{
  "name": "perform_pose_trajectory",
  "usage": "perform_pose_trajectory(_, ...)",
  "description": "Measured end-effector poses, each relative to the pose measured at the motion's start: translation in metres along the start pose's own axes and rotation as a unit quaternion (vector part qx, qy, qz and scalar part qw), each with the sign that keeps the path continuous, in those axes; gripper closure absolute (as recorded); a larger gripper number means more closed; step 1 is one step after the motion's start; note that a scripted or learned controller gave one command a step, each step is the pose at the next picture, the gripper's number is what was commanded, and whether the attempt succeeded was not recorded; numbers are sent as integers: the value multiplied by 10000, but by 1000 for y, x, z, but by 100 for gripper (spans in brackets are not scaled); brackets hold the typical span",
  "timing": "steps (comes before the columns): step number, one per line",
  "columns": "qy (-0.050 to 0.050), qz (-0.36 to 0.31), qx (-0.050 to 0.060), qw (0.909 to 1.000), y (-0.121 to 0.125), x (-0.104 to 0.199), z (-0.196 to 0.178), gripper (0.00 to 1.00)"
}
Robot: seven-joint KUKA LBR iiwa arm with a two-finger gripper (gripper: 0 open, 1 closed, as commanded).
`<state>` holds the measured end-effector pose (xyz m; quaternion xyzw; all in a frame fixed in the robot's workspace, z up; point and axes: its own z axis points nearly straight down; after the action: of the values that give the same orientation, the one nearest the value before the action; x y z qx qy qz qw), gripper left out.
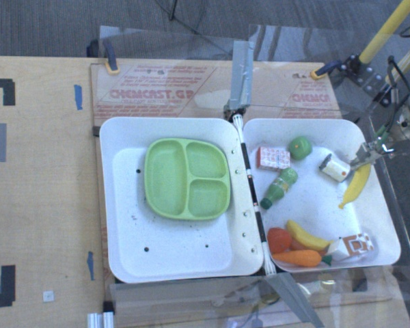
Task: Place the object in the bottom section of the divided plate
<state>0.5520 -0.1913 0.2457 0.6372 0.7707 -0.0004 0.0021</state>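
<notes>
A light green divided plate [187, 178] lies in the left bin [123, 251]. It has one long section on its left and two smaller ones on its right, and nothing lies in them. My gripper [366, 156] reaches in at the right edge of the right bin [386, 241]. It hovers just above the upper end of a yellow banana [356, 185] and beside a small white can [334, 169]. I see nothing held in it.
The right bin also holds a red-and-white box [273, 158], a green apple [301, 147], a green bottle [279, 187], a second banana [307, 237], a red tomato [279, 240], a carrot [299, 257] and a small carton [354, 246]. A ridge [244, 183] separates the bins.
</notes>
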Motion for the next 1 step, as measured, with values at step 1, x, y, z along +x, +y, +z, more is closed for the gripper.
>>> perform_pose_trajectory(1, 18, -185, 10, 9998, -67, 33, 53, 100)
